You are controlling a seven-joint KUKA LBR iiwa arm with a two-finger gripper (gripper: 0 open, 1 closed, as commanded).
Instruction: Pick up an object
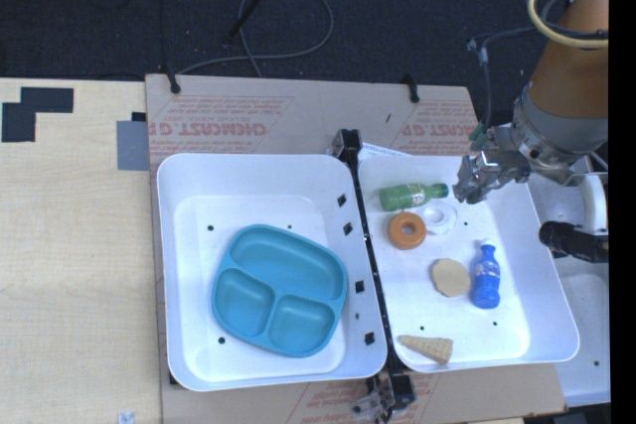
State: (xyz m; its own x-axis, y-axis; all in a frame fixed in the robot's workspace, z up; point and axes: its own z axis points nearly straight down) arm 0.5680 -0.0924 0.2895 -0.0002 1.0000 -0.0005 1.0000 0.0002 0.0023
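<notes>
Your gripper [480, 179] hovers at the right bin's [556, 313] one o'clock, jaw state I cannot tell, so next descend onto the green bottle [409, 196] at nine o'clock.

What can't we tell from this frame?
- gripper: fingers a dark blur against the right bin rim; open or shut unreadable.
- white ring: too small and pale to identify.
- green bottle: label too small to read.
- arm: upper part cut off by the top right edge.
</notes>
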